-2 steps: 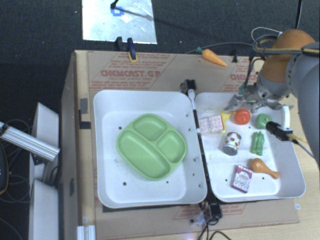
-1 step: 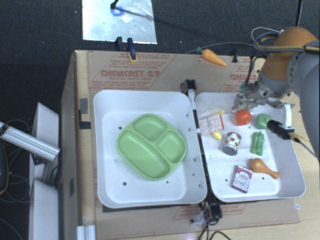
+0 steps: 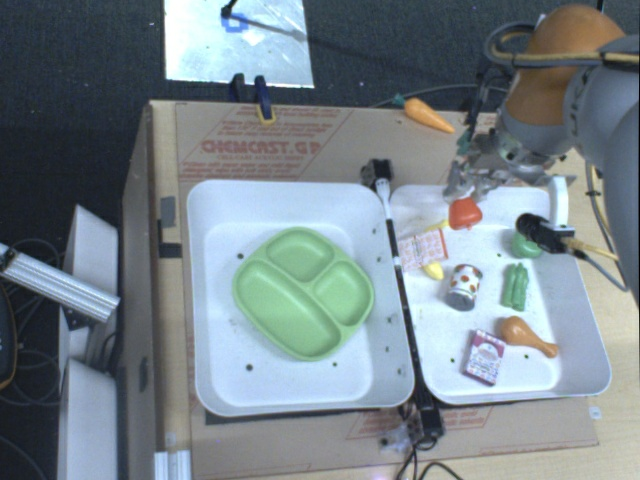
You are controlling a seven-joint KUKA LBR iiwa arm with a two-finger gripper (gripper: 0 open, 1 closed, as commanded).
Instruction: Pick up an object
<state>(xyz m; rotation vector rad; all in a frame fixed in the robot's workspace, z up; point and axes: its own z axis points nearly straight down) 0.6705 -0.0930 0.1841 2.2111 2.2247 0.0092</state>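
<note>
The grey arm [image 3: 590,78] with its orange band is reaching in from the right, and its jaws [image 3: 468,190] are hanging over the far end of the right bin [image 3: 585,363]. Directly beneath them, a small red-orange toy [image 3: 465,213], perhaps a pepper or tomato, is sitting at the fingertips, and the jaws appear to be pinching its top, though the contact is too small to read with certainty.

The rest of the right bin is holding a scatter of play items. A pink and yellow card packet [image 3: 423,246] is lying near the left wall, with a small tin can [image 3: 464,286] just beside it. A green bean-like vegetable [image 3: 516,285] is lying to the right of the can, and a dark green object [image 3: 527,243] is resting near the far right wall. Toward the near end, a toy drumstick [image 3: 527,336] and a small maroon box [image 3: 485,356] are lying close together.

The left bin [image 3: 215,368] is carrying a green divided plate [image 3: 303,292] with three compartments. Beyond the bins, a toy carrot [image 3: 428,115] is lying on the table [image 3: 260,143].
</note>
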